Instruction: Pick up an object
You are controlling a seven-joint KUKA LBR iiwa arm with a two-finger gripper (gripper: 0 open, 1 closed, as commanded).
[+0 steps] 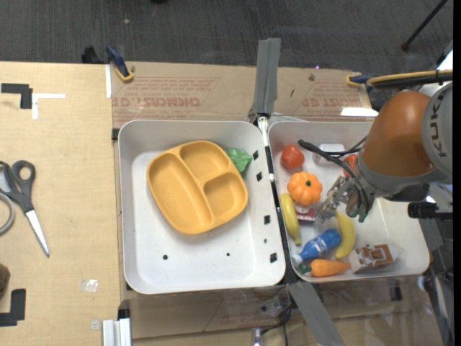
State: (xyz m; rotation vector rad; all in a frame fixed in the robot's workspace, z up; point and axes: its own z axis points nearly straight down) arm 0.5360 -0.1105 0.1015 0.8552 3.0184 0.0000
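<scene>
We hover the gripper (338, 202) just right of the toy pumpkin (305, 188); we cannot tell the fingers' spread, so we should centre over one item before descending

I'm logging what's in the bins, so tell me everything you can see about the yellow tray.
The yellow tray is a rounded, plastic-looking dish with three compartments, one long and two smaller, all bare. It lies flat and turned at an angle in the upper part of the left bin. A green toy touches its upper right rim.
</scene>
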